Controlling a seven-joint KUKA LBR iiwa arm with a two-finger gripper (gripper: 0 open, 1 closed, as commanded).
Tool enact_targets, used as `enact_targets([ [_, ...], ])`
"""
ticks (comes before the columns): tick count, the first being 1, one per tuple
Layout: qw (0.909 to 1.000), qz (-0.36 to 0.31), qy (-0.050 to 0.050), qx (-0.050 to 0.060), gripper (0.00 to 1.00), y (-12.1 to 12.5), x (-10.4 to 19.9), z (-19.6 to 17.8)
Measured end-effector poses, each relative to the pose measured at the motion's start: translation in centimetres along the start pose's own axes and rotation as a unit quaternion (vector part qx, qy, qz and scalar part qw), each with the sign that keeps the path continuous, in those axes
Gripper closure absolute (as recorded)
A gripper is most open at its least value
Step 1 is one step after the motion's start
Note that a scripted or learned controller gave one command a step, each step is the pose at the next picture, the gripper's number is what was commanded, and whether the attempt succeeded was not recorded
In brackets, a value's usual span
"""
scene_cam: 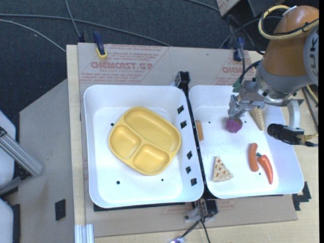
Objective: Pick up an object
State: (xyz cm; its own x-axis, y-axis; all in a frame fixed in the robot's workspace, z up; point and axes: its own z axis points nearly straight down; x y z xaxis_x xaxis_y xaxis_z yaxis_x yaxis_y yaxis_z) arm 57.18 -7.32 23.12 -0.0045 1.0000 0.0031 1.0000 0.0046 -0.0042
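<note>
The gripper (237, 113) hung directly above the small purple object (233, 125), almost touching it; whether its jaws were apart I cannot tell

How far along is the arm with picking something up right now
Done: the gripper is in the right bin, down at the purple object. In hand: nothing clearly; the purple object looks to be resting on the bin floor. Left: gripping and lifting it. The pizza slice, hot dog and carrot lie untouched.
</note>
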Motion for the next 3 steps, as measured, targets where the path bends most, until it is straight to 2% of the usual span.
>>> enact_targets([
  [3, 1.0, -0.001, 0.0, 0.0, 1.0, -5.4, 16.2, 2.1],
])
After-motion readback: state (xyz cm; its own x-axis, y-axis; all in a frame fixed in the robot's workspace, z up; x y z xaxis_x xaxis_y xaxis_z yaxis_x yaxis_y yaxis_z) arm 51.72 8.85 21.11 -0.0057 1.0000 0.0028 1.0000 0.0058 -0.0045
